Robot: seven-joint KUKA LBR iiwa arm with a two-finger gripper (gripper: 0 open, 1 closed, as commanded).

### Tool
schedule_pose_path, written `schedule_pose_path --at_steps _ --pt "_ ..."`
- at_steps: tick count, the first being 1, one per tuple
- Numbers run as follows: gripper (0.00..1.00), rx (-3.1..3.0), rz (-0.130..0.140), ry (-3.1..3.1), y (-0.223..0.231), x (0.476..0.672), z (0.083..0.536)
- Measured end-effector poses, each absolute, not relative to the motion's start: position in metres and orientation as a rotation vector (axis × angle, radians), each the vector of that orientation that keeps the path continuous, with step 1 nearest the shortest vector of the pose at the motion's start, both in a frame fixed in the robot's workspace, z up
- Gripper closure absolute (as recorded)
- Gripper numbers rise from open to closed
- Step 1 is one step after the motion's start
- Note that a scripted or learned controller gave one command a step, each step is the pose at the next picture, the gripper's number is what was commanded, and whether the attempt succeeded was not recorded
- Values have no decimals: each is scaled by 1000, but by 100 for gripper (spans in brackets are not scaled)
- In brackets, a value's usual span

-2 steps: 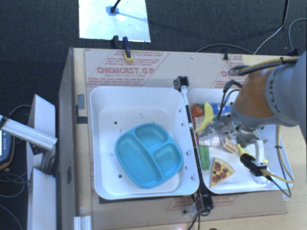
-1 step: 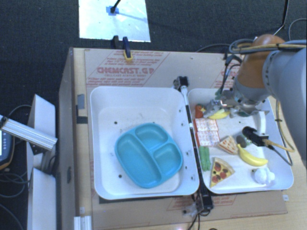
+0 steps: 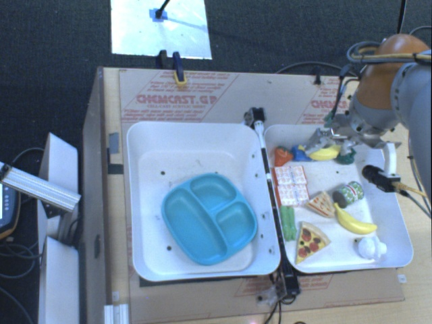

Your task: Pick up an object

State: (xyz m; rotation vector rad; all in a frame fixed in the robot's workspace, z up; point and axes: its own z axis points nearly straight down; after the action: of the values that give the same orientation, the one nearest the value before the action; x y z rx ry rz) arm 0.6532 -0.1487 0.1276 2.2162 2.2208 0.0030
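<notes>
We see two white bins side by side on a protective board printed with red lettering. The left bin holds a blue three-compartment plate, lying flat towards its near right corner; the right bin adjoins it. A small clamp, possibly blue and yellow, sits at the board's far edge. Beyond, a white sheet lies on dark carpet.

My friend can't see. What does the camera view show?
A grey robot arm reaches from the right, its gripper low over toy food in the right white bin: bananas, pizza slices and a small can. The left white bin holds a blue divided plate.
</notes>
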Motion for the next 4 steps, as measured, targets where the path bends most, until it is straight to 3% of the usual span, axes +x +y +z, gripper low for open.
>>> schedule_pose_path --at_steps 1,2,3,4 --pt "0 2220 -1 2223 -155 592 84" --pt "0 2215 5 2225 -94 625 114" --pt "0 2211 7 2219 -152 671 101" --pt "0 2206 14 2217 -176 663 99"
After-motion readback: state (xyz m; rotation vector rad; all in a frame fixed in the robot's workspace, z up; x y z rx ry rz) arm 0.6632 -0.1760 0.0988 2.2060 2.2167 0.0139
